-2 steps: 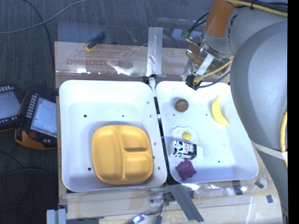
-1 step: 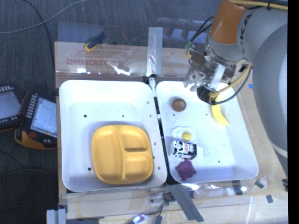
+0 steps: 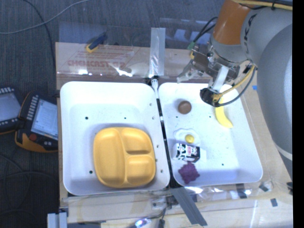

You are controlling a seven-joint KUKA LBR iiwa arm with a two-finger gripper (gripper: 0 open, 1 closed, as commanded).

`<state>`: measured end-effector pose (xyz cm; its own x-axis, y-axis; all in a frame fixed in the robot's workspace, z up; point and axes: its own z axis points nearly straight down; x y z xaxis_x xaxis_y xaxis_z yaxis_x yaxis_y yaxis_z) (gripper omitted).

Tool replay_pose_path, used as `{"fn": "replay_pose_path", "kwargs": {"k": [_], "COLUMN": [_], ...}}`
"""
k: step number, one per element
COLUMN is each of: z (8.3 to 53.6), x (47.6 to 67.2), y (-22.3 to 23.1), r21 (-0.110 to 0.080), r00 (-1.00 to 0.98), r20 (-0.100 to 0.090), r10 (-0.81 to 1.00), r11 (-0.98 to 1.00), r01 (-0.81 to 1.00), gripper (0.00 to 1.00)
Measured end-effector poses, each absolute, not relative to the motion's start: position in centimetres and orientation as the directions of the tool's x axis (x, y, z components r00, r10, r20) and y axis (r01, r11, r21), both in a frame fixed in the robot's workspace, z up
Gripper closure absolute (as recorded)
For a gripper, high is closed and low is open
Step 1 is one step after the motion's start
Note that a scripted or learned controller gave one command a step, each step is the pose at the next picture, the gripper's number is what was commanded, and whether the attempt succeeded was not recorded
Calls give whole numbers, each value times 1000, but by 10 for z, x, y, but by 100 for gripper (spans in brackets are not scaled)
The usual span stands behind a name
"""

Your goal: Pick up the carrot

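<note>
My gripper (image 3: 187,74) hangs over the far edge of the right bin (image 3: 247,146), near its back left corner. The wrist and arm cover the bin's far right corner. In this bin lie a brown round piece (image 3: 184,107), a yellow banana (image 3: 224,118) under the wrist, a toy fried egg (image 3: 188,137), a small black-and-white carton (image 3: 187,152) and a purple bunch of grapes (image 3: 189,173). I see nothing between the gripper's tips at this angle.
The left bin (image 3: 78,122) holds a yellow divided plate (image 3: 125,156) at its front right. A thin divider rim (image 3: 160,122) separates the bins. A blue-and-yellow tool (image 3: 96,42) lies on the board behind the left bin.
</note>
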<state>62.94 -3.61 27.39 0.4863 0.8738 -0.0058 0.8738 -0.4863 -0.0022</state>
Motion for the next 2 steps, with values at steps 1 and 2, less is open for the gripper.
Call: {"fn": "replay_pose_path", "kwargs": {"k": [1, 2], "z": [144, 92], "x": [545, 535], "y": [-100, -94], "r21": [-7, 15], "r00": [524, 370], "r20": [-4, 6], "r10": [852, 929], "r11": [-524, -370], "r01": [852, 929], "gripper": [0, 0]}}
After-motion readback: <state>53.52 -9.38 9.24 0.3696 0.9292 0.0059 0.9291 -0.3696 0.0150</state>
